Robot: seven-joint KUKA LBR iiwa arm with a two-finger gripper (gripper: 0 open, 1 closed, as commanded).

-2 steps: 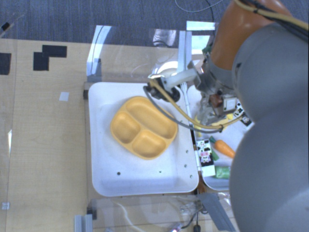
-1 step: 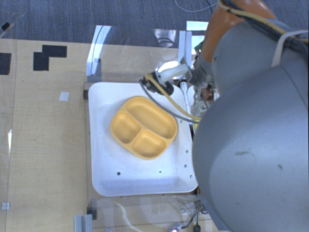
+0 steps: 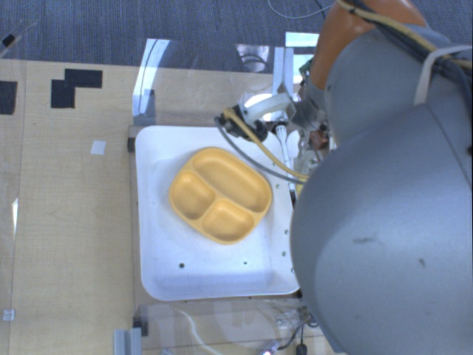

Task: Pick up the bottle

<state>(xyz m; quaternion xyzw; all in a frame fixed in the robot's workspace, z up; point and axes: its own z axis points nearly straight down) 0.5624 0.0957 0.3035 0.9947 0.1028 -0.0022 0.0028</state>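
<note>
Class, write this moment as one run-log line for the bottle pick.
arm: over right bin | gripper: fingers hidden | left bin: yellow divided plate

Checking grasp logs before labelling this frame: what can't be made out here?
- Bottle: none can be made out; the grey arm covers the camera view's right side.
- Second bin: behind the same arm.
- Pincer: wrist hardware blocks it.
- White bin: right edge under the arm; yellow divided plate fully visible.

A divided plate [image 3: 220, 194] lies in the left bin [image 3: 159, 272], with the arm [image 3: 384, 220] covering the bin's right side.
</note>
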